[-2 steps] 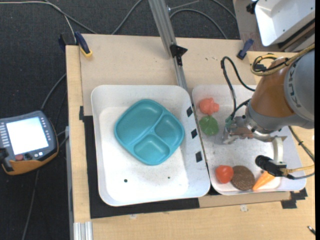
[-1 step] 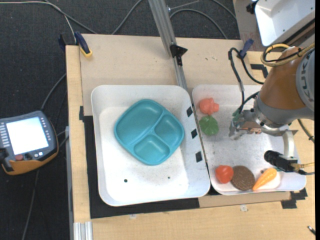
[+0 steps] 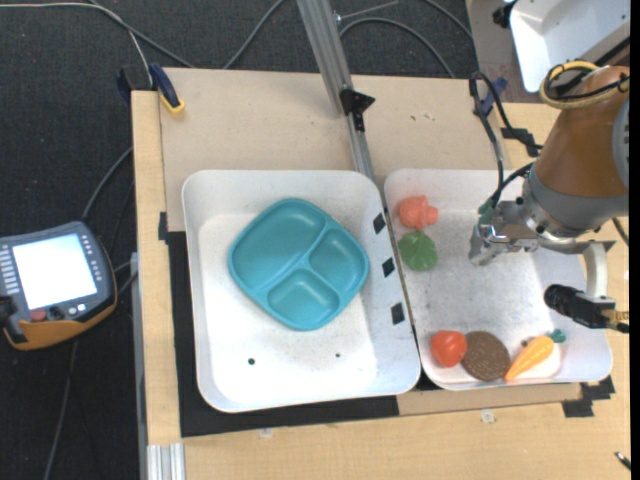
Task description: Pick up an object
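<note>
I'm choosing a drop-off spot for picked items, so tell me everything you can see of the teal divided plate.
The teal divided plate looks like smooth moulded plastic, squarish with rounded corners, and has three compartments: one large, toward the far-left side, and two smaller ones toward the right and near sides. It lies flat, turned at an angle to the walls, in the middle of the left white bin. Nothing lies in its compartments, and the bin floor is all it touches.

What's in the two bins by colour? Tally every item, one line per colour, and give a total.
Teal: 1, divided plate
Salmon pink: 1, toy
Green: 1, round toy
Red: 1, tomato toy
Brown: 1, round patty
Orange: 1, carrot toy
Total: 6
</note>
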`<state>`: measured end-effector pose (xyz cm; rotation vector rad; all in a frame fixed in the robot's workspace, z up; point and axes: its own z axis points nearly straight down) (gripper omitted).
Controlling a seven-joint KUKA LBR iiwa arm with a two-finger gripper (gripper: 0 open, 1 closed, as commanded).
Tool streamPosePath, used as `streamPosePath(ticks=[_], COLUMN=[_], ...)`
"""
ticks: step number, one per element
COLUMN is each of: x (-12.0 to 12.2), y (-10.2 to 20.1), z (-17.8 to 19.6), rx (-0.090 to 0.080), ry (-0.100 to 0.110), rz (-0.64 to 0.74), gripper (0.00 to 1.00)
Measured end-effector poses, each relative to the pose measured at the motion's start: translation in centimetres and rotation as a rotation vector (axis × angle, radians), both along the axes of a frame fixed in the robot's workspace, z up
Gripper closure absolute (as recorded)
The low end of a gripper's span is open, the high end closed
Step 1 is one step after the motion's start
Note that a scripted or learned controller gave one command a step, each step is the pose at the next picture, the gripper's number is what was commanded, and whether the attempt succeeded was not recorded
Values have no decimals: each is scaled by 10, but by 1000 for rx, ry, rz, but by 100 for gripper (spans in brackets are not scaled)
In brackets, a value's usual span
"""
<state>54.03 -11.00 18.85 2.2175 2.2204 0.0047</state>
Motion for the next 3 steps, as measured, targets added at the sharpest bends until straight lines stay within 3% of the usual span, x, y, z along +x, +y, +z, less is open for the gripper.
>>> streamPosePath(ticks=[1, 3], x=[1, 7], y=[0, 97], z=[39, 32], rx=[0, 2], ry=[-1, 6], rz=[0, 4], gripper=[100, 100])
